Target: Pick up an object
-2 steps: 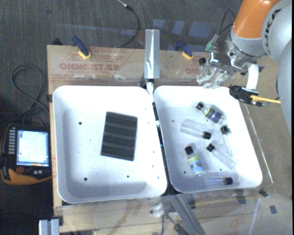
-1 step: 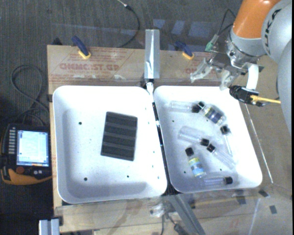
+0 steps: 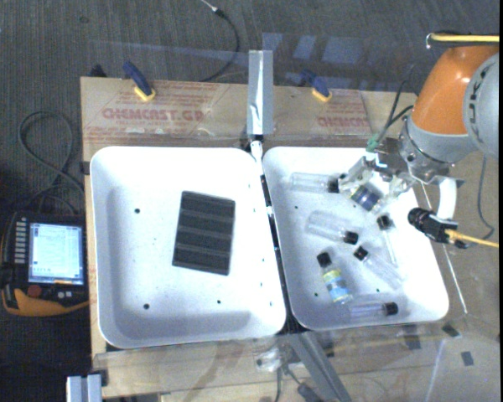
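Lying nearest the front rim of the right bin (image 3: 436, 304), a clear bottle with a black cap (image 3: 370, 310) rests on its side, with a blue-labelled vial (image 3: 334, 281) just behind it. More clear bottles lie scattered toward the middle. Farther back, the gripper (image 3: 375, 188) hangs over the bin's rear part with its two pale fingers spread apart; a small bottle with a dark blue label (image 3: 366, 197) sits between them. The left bin (image 3: 109, 224) holds a dark ribbed slab (image 3: 204, 232). Beyond, the grey arm with its orange band (image 3: 448, 90) reaches in.
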`<state>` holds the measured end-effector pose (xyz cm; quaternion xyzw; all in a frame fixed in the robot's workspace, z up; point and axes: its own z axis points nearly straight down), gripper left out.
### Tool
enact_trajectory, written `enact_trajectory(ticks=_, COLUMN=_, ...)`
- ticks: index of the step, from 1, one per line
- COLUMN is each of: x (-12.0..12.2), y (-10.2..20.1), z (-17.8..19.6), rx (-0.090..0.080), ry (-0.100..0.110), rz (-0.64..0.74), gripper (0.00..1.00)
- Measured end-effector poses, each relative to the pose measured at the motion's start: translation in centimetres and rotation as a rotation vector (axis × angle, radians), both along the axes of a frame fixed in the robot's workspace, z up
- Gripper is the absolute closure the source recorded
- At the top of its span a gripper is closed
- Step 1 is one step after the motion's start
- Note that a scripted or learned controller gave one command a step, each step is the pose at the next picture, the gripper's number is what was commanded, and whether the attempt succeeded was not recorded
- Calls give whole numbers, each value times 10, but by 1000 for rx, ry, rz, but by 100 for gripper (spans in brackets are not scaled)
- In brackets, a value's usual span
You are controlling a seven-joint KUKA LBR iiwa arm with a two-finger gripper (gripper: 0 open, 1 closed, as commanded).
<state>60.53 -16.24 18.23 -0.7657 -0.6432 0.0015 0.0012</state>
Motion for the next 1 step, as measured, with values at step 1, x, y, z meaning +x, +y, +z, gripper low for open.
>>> enact_trajectory(ticks=1, x=-4, y=-26, z=-89, rx=1, ry=-3, rz=21, gripper=0)
